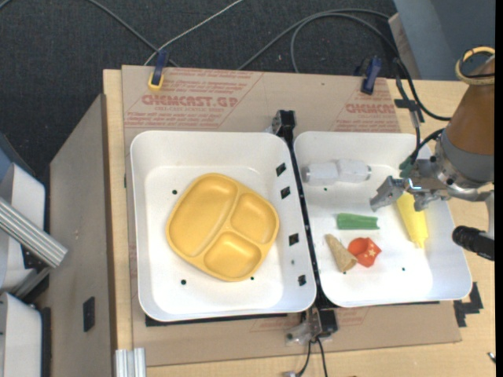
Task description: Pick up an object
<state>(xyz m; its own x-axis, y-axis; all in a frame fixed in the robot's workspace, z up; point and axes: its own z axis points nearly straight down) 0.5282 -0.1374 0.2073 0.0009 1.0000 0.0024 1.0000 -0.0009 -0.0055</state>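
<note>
The right bin holds a yellow corn-like piece, a green strip, a red piece, a tan cone and a white object. My gripper hangs over the bin's right half, open. Its grey fingers are spread on either side of the yellow piece's upper end, and nothing is clamped between them. The arm's wrist hides the top tip of the yellow piece.
In the left bin lies a yellow divided plate. A black divider runs between the bins. Cables and blue clamps lie along the cardboard at the back.
</note>
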